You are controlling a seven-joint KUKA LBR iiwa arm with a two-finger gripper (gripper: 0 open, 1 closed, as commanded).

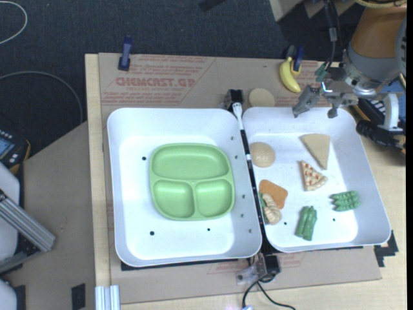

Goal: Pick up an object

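Overhead, the two-finger claw hangs spread and empty just beyond the tan cheese-like wedge, which lies untouched in the shallow white right-hand bin; the pick is not yet begun.

Your arm shows an orange band above a grey wrist section. Below it you see a metallic gripper with two dark, slender fingers. Black cables run alongside the wrist, and a black-and-white fitting sits at its side.
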